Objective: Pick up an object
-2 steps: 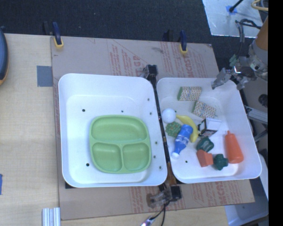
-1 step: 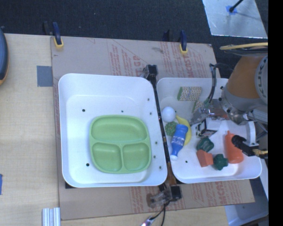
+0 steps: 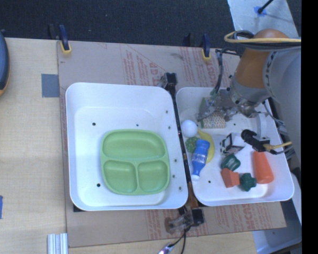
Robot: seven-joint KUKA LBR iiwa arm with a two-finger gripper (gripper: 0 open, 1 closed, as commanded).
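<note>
1. Single fixed camera, mounted above the worktop (image 3: 26, 142), looking down at a slant.
2. Far enough out to frame both white bins whole: left bin (image 3: 79, 142), right bin (image 3: 278, 187).
3. Dark floor runs along the frame's top; the worktop's near edge sits at the bottom.
4. The arm (image 3: 265, 62) enters from frame right and covers part of the right bin's far corner.

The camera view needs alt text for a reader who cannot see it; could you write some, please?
A grey arm's gripper sits low over the right bin, which holds a blue bottle, white ball and other small toys. The left bin holds a green divided plate.
</note>
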